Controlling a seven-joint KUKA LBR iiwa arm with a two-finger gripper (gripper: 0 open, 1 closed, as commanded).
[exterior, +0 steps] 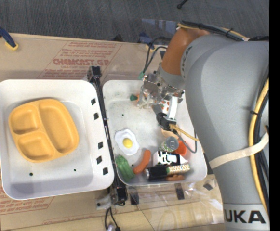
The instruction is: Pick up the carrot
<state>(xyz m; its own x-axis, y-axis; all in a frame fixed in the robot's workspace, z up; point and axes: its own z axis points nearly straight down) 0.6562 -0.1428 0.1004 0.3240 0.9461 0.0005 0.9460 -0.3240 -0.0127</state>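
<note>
Carrot sits near the far wall of the right bin, small orange piece with a green end, just left of the end effector. Left bin holds a yellow divided tray; ignore it. Fried egg, green vegetable and sausage lie well nearer you; keep off them. You can't tell how far the end effector is open or if it grips anything. Shift it left over the carrot, then descend straight.
</note>
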